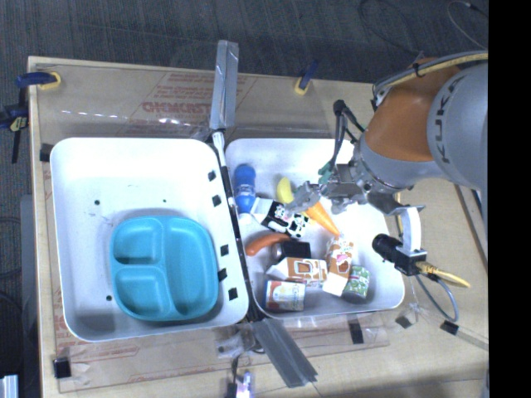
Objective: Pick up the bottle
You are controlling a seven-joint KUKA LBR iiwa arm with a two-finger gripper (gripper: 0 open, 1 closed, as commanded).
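Camera view: 2 white bins side by side, a blue divided tray (162,268) in the left bin (75,172), clutter in the right bin (274,152). Bottle (244,189) lying against the right bin's left wall, blue cap toward the far end, apart from the rest of the pile. Gripper (309,193) low over the middle of the right bin, just beside a yellow object (285,191) and above an orange cone-like toy (325,218), well short of the bottle. Cannot tell how the end effector is set; nothing visibly held. By this look, no pick made: reach to the bottle, grasp and lift all remaining. Crowding from the dice-patterned block (282,218) nearby, a likely nuisance.
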